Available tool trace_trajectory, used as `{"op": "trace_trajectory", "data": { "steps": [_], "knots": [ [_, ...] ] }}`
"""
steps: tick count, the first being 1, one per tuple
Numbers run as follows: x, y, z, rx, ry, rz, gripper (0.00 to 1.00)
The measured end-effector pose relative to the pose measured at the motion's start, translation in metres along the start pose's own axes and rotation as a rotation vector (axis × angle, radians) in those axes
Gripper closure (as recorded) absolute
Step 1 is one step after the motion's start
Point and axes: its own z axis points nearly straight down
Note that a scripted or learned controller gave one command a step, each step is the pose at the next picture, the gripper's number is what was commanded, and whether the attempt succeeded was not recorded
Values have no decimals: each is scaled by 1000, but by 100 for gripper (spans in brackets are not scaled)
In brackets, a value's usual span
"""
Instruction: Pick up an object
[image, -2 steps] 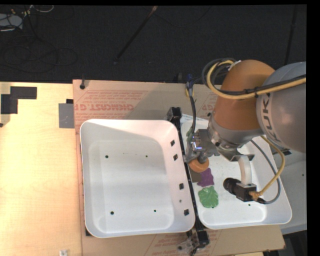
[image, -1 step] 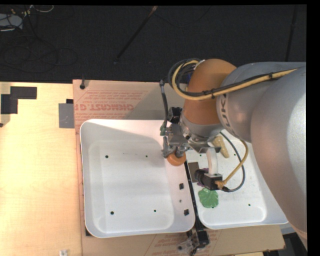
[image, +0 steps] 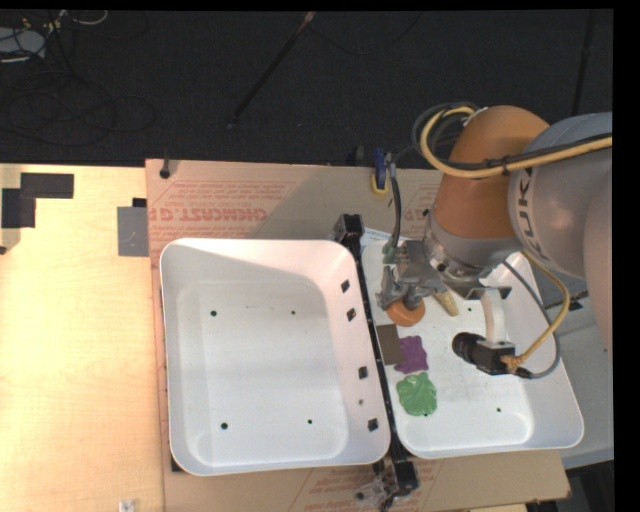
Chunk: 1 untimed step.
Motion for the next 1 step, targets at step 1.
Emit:
{"op": "trace_trajectory", "data": {
  "steps": [1],
  "knots": [
    [78,-1,-34,-1,6,-13,100]
  ]
}}
